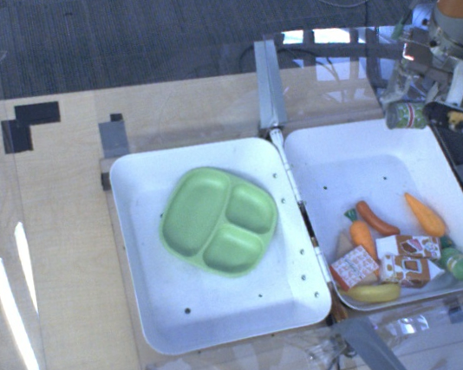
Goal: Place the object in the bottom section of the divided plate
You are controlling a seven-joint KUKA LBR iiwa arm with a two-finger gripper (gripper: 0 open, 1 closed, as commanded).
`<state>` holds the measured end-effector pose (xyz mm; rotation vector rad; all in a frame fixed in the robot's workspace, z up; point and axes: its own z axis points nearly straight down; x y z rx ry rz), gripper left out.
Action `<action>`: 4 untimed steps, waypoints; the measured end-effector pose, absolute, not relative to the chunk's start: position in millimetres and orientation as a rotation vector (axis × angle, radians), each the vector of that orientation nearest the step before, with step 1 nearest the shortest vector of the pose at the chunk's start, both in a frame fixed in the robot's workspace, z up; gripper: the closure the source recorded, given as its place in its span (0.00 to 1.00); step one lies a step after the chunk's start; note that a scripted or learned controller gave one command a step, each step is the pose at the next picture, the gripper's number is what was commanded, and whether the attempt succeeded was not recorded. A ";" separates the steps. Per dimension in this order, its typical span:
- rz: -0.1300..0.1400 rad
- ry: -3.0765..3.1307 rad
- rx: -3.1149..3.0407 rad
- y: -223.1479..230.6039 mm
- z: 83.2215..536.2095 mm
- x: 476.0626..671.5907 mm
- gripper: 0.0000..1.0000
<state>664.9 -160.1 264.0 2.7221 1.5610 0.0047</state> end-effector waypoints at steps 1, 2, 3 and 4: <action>0.003 1.683 2.652 -99.3 165.4 601.8 1.00; 0.007 1.483 2.769 -65.0 185.2 602.4 1.00; 0.008 1.632 2.683 11.0 215.9 590.1 1.00; 0.007 1.661 2.666 65.9 234.5 643.4 1.00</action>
